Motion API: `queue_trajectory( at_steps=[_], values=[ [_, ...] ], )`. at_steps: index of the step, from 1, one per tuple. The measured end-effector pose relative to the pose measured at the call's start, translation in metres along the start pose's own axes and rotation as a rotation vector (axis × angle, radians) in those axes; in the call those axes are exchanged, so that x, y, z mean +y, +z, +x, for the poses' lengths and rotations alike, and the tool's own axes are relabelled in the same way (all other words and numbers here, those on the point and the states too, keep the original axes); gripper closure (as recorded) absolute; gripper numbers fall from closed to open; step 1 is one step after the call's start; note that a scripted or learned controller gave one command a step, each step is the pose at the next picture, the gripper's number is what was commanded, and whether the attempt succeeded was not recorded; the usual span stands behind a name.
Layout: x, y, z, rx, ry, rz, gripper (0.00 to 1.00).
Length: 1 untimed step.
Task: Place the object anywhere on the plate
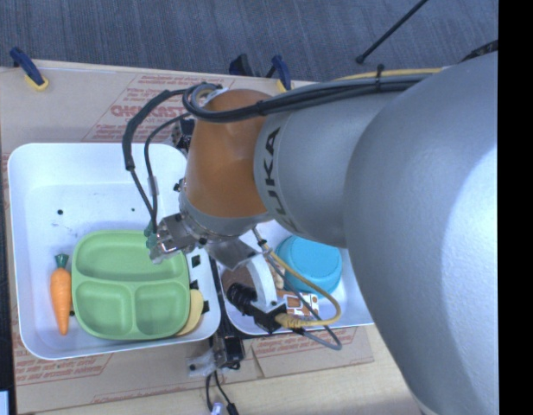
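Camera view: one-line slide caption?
Arm over two white bins; green plate and carrot in left bin, blue bowl in right.

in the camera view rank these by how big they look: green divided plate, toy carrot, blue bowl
1. green divided plate
2. blue bowl, partly hidden by the arm, so its rank is unsure
3. toy carrot

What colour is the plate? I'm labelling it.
Light green, seen in the camera view: plate.

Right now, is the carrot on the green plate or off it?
Off it. The carrot lies on the floor of the left bin, beside the left edge of the plate, outside its compartments.
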State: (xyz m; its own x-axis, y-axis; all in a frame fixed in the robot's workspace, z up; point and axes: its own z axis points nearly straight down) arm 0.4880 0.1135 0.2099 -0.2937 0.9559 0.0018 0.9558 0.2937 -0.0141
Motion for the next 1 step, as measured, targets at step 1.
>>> queue_trajectory(
  at_steps=[1],
  values=[
    [0.0831,0.0966,-0.0408,-0.005,-0.026,-0.025,1.00]
  ],
)
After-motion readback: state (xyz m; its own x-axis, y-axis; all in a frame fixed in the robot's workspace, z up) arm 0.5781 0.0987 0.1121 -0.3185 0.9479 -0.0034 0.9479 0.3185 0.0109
